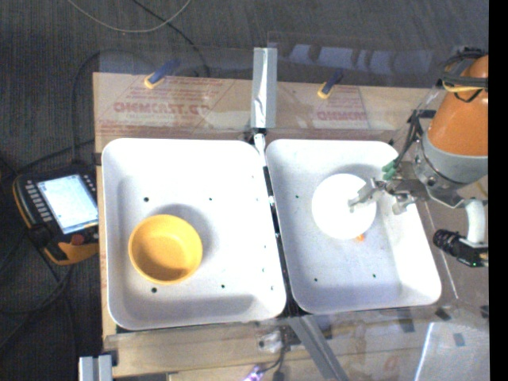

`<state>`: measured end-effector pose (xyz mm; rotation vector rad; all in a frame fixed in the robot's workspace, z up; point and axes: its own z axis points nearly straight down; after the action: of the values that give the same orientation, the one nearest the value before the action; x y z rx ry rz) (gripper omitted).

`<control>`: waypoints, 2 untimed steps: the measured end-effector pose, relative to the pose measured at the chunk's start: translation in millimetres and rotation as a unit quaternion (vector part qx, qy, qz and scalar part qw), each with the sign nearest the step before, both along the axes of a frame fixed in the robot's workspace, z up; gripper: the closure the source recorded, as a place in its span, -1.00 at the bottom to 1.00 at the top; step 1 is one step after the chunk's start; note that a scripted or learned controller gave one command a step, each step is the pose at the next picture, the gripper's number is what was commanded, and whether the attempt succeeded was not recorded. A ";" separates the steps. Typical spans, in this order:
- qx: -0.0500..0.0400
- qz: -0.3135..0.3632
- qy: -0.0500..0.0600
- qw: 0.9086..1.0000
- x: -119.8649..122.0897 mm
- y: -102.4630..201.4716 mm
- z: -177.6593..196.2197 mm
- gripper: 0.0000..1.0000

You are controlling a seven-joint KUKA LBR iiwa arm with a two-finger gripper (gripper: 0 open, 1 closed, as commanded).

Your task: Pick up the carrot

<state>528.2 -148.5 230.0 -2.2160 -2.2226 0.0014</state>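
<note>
Camera view, looking down at a slant on two shallow white bins set side by side. The left bin (119,173) holds a yellow bowl (165,248), upright, in its near-left part. The right bin (413,284) holds a white plate (337,209), lying flat near the bin's middle. A small orange sliver, taken to be the carrot (360,236), peeks out at the plate's near-right edge; most of it is hidden or too small to make out, so whether it lies on the plate or just beside it cannot be told.

The arm enters from the right, its orange band above the wrist at the far-right corner. The gripper (367,197) hangs over the right side of the plate, a little to the far side of the carrot. The two fingers appear spread apart, and nothing is seen between them (the metal parts blur against the white plate, so the width of the gap is uncertain).

Stage of task: the approach is under way, judged from the gripper's place close by the carrot. The grasp itself is not yet made, and the lift remains to be done.
</note>
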 end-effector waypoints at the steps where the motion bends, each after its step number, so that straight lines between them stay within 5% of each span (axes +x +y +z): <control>1: -0.001 0.046 -0.001 0.999 -43.3 -31.9 -15.6 -1.00; 2: -0.001 0.051 -0.001 0.999 21.3 -4.1 28.0 -1.00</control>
<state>549.5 -152.6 258.0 -2.1019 -2.3342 0.0006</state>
